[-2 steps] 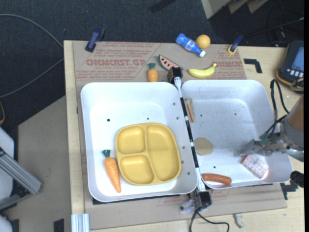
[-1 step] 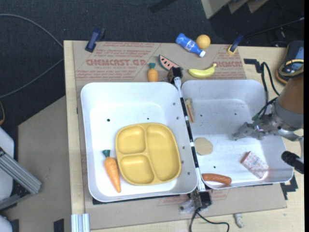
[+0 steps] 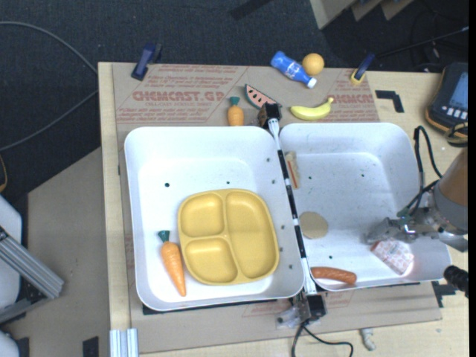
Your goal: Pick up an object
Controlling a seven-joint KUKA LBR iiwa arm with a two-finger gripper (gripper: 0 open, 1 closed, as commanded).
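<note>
Pinkish and mottled, the packet lies flat on the floor of the right bin, close to its near right corner. It looks like the object this pick is aimed at, since the gripper sits low just above and to the left of it, at the end of the grey arm reaching in from the right. Whether the fingers are spread or pinched together cannot be told; the metal parts and cables blur into one grey cluster there, and nothing is seen between them.

To do the step well, the fingers would need to straddle the packet across its short side and come right down to the bin floor before closing, because a flat soft thing slips out of a shallow grip. The bin wall near the packet leaves little room on that side, so an approach from the bin's middle seems safer.

Elsewhere in the right bin, a sausage lies along the near wall and a tan disc rests beside the divider. The left bin holds a yellow tray and a carrot.

The packet's surface is too blurred to identify, and the arm is cut off at the right.
</note>
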